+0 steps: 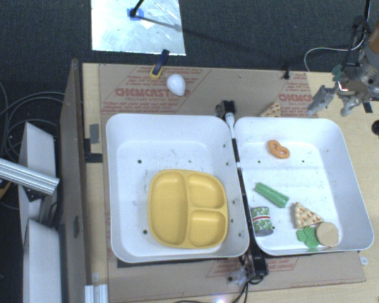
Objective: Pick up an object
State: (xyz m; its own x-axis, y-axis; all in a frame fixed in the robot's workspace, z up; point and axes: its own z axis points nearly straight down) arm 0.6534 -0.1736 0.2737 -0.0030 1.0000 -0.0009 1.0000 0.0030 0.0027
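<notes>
The right bin holds an orange pretzel, a green stick, a small striped can, a pizza-slice toy and a tan disc on a green piece. My gripper hangs above the bench just beyond the right bin's far right corner. Its two fingers are spread open with nothing between them. It is well apart from all the objects in the bin.
The left bin carries a yellow divided plate. Behind the bins on the cardboard lie a white egg, a blue-and-yellow tool and a small pizza-like piece. A foil sheet lies on the floor.
</notes>
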